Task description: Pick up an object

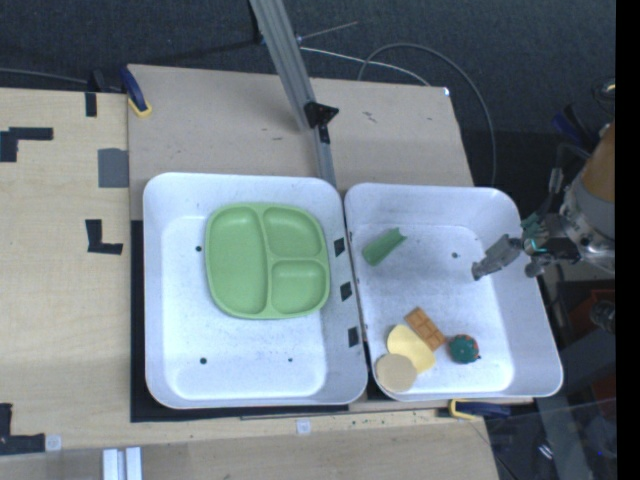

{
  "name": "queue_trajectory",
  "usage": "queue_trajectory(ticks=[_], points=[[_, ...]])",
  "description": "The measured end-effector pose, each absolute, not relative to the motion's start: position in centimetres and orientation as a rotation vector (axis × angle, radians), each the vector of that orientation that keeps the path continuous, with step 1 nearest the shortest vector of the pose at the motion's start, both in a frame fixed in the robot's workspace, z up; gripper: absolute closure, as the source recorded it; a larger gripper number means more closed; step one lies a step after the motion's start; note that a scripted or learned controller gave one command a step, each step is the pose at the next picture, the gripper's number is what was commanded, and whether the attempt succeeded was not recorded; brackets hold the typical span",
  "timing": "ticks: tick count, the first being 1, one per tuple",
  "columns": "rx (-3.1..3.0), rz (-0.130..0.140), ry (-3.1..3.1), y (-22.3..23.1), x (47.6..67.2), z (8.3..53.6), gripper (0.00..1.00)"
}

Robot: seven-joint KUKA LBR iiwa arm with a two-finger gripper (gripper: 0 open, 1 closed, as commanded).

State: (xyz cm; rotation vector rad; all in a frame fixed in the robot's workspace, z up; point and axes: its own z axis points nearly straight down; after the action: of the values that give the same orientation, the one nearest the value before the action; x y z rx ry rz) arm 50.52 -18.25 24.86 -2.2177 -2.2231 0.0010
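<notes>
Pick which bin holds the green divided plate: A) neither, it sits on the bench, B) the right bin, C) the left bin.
C: the green divided plate lies inside the left bin, while the right bin holds the small items.

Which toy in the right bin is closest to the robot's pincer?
The small round green and red toy is closest. It lies toward the right side of the right white bin, below the pincer; the flat green block lies farther left.

ARM: you are seeing it reaching in from the right, orange band showing at the frame edge | WRIST: sitting low, roughly level | GRIPPER: pointing left, tilting slightly downward, carrying nothing visible
</notes>
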Motion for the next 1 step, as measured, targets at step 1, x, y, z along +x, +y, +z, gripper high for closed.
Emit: queue_trajectory(ticks=[1], points=[[-2.218,0.001,-2.223,-18.26,50.52,24.87,0.0]])
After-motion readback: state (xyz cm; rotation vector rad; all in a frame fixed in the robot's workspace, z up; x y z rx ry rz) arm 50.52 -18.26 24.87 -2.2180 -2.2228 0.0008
